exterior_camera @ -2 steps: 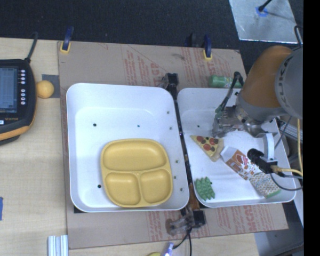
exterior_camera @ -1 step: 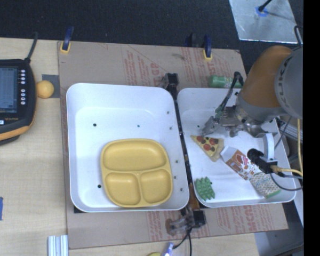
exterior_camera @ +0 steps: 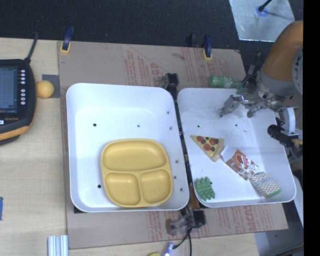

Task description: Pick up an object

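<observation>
Pizza slice [exterior_camera: 207,144] is the nearest pickable thing, lying flat in the middle of the right bin [exterior_camera: 202,103]. The tool [exterior_camera: 239,104] hovers above that bin's far half, fingers spread and pinching nothing, well apart from every item. My read: the approach step is in hand, with no grasp yet made. The next move calls for shifting toward the near side, centring over one item and dropping straight down before squeezing. Count in the right bin: one pizza slice, one red-and-white packet [exterior_camera: 242,164], one pale patterned packet [exterior_camera: 265,185], one green toy [exterior_camera: 204,188]. The left bin [exterior_camera: 96,97] holds one yellow tray [exterior_camera: 137,172] with three compartments.
</observation>
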You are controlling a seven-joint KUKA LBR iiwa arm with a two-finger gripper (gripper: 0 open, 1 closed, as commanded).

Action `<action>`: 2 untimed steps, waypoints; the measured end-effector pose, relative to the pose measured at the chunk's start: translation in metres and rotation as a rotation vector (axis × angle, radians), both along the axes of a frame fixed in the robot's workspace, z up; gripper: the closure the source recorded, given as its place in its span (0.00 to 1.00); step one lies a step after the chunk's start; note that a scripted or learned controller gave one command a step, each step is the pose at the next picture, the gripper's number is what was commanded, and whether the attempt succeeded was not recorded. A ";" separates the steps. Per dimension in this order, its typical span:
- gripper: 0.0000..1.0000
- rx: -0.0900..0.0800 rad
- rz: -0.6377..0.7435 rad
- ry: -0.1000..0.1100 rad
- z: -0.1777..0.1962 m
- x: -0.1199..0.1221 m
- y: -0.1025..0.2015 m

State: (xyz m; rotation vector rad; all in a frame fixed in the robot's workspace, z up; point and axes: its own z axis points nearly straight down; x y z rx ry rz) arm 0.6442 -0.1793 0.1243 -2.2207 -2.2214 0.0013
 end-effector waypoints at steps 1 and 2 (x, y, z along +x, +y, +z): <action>0.00 -0.001 0.004 -0.001 -0.031 -0.069 0.063; 0.00 0.000 0.000 0.000 -0.015 0.004 -0.028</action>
